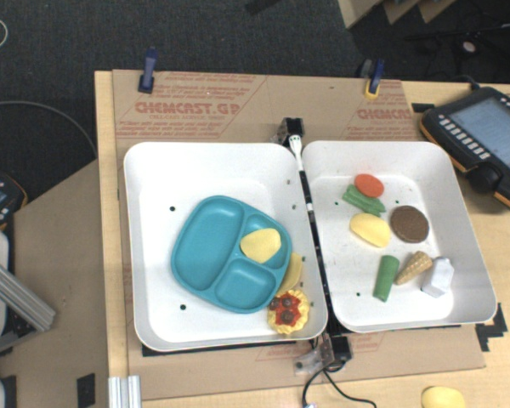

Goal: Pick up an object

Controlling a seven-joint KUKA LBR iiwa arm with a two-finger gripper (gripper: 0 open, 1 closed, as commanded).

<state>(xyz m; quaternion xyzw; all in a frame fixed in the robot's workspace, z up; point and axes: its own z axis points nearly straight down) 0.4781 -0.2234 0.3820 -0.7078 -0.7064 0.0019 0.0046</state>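
Camera view: two white bins side by side on the surface (195, 100). How far the fingers are open, or whether they have hold of anything, I cannot tell.

Left bin (144, 228): teal tray (212, 257) with a yellow piece (260, 245) lying in its upper right compartment. A red-and-yellow piece (287, 310) sits at the tray's lower right corner, close to the bin wall.

Right bin (459, 228): seven small pieces, loosely grouped.
- red piece (369, 184) touching a green pod (363, 201)
- yellow lump (370, 229) just beside a brown disc (409, 223)
- green cylinder (385, 277) lying flat, near a cone (415, 265)
- white block (438, 277) touching the cone, near the bin's right wall

Judgement on the pick: any piece will do, so choose for clearance.
- The green cylinder looks best. It has bare floor on its left side, and its long, narrow form suits a grip across the short axis.
- The yellow lump is second choice. It is rounded and may roll out of a shallow grip.
- Avoid the red piece and pod pair, since a descent there likely nudges both.
- Avoid the brown disc. It seems low and flat, with little to catch.
- Avoid the piece by the tray corner, crowded by tray and wall.

Come straight down, centred, then close low near the bin floor.
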